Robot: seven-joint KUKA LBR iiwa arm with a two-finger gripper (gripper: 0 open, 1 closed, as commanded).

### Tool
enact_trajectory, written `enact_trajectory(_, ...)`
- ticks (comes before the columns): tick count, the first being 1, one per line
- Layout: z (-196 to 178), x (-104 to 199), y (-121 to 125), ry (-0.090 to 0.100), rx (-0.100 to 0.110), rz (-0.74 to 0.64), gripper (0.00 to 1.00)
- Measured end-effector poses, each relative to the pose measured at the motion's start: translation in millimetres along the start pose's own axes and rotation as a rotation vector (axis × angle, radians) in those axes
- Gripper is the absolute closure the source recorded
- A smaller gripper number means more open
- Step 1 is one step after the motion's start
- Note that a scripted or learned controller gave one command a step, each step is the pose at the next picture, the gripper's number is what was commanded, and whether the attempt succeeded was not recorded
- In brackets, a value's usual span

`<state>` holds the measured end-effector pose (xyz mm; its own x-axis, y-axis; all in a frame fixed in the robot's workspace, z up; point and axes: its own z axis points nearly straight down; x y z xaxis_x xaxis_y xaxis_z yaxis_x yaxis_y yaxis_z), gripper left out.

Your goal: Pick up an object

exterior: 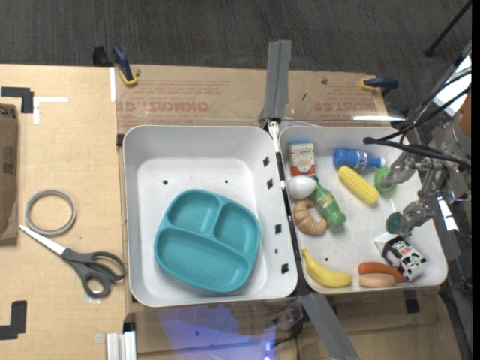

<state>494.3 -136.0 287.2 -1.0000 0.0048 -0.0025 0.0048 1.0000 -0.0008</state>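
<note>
The right bin (427,137) holds several toy foods: a yellow corn cob (358,184), a blue bottle (354,158), a small red and white carton (301,157), a white egg (301,187), a green bottle (328,207), a brown pastry (309,219), a banana (325,273), a sausage (379,274) and a cow-patterned carton (405,257). My gripper (391,199) reaches in from the right, low over the bin's right side. Its two green-tipped fingers (387,179) stand apart, open, with only white bin floor between them. The corn lies just left of the upper finger.
The left bin (142,156) contains a teal divided plate (207,240). On the bench to the left lie scissors (79,259) and a tape roll (50,211). A grey bar (277,77) stands behind the seam between the bins. Cables run along the right edge.
</note>
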Motion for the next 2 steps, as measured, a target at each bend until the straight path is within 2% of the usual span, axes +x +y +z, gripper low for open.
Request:
enact_trajectory(1,195.3,16.4,-0.6,0.000,0.000,-0.017,0.00)
enact_trajectory(2,198.2,-60.0,30.9,0.019,-0.003,0.028,0.00)
